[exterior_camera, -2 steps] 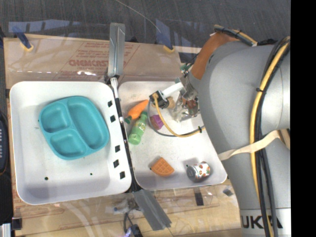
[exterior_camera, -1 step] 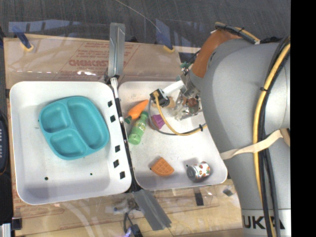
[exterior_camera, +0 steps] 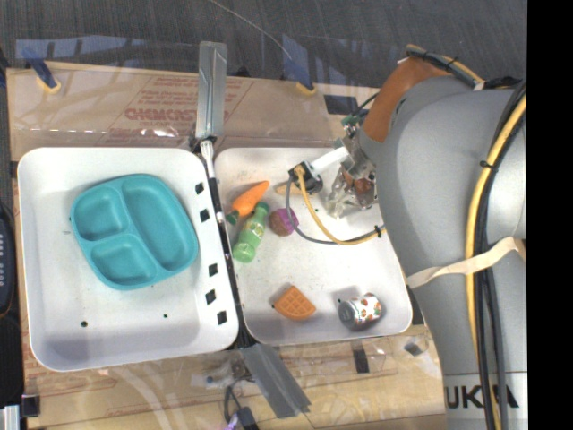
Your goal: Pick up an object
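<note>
- Now, you have the left bin (exterior_camera: pixel 54 330) holding one teal divided plate (exterior_camera: pixel 134 229), lying flat.
- Your right bin (exterior_camera: pixel 389 267) holds a carrot (exterior_camera: pixel 250 197), a green bottle (exterior_camera: pixel 250 238) touching its tip, a purple ball (exterior_camera: pixel 284 221) just beside, an orange waffle piece (exterior_camera: pixel 295 303) and a small can (exterior_camera: pixel 360 311) near the front.
- Your gripper (exterior_camera: pixel 345 191) sits low over the right bin's far right side; its state cannot be told.

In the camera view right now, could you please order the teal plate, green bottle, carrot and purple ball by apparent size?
1. Teal plate, by far the largest.
2. Green bottle and carrot look about alike; I would not rank them.
3. Purple ball, the smallest.
</note>
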Controlling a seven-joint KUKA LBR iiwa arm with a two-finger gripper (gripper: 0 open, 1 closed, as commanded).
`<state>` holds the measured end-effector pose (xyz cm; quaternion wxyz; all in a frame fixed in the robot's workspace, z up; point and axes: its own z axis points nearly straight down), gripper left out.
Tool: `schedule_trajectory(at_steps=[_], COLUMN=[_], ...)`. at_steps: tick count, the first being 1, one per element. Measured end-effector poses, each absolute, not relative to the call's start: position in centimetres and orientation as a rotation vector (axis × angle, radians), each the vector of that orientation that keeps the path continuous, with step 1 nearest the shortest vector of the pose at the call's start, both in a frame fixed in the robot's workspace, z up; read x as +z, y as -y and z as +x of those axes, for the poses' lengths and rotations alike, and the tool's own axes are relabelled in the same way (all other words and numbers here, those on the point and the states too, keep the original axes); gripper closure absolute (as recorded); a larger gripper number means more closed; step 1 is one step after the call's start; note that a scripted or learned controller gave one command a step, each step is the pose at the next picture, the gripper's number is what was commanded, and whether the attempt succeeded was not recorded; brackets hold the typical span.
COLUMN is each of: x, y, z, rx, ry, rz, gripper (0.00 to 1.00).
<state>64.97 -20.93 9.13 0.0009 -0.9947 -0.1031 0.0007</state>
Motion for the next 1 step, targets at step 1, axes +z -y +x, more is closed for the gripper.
schedule_trajectory(at_steps=[1], x=[9.12], y=[9.95], z=[64.7], rx=[0.006], ry=[0.356], rz=[-3.116], gripper=[1.0])
